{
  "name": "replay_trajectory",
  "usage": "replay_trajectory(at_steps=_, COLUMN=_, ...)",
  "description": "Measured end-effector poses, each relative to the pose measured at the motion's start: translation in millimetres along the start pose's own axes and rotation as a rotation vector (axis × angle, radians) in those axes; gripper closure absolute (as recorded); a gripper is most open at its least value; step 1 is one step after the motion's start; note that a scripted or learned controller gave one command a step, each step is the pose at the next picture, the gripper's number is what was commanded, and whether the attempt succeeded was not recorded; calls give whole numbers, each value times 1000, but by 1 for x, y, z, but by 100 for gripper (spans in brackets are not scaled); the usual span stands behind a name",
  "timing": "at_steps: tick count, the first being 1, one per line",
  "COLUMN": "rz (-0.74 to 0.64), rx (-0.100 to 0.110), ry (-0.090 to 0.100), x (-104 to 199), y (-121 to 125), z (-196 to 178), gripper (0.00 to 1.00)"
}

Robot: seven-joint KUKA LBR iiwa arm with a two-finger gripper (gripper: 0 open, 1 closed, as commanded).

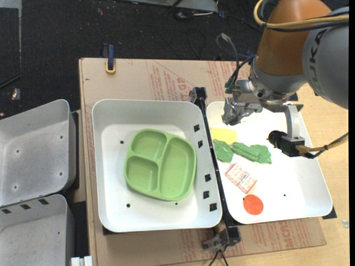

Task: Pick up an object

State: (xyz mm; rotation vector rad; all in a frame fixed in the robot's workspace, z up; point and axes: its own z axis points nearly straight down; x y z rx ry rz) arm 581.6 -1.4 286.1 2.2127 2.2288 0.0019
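Because your tool hangs just above the yellow piece in the right bin, and I cannot tell its opening, it may catch the green toy beside that piece, or the bin wall.

Single arm entering from the right edge of the frame, occupying the upper right. Grey link running in from the right edge, followed by a large rounded orange band at the top right, above the wrist. Wrist section grey, angled downward and to the left beneath the orange band. Cables looped over the top of the orange band and trailing down beside the wrist. Hand mounted at the wrist's lower end, pointing down, located right of frame centre. Fingertips dark and close together; finger separation not discernible from this angle.
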Motion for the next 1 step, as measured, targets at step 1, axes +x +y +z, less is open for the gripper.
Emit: replay_trajectory(at_steps=1, rz=0, rx=5, ry=1, x=48, y=5, z=22, gripper=100)
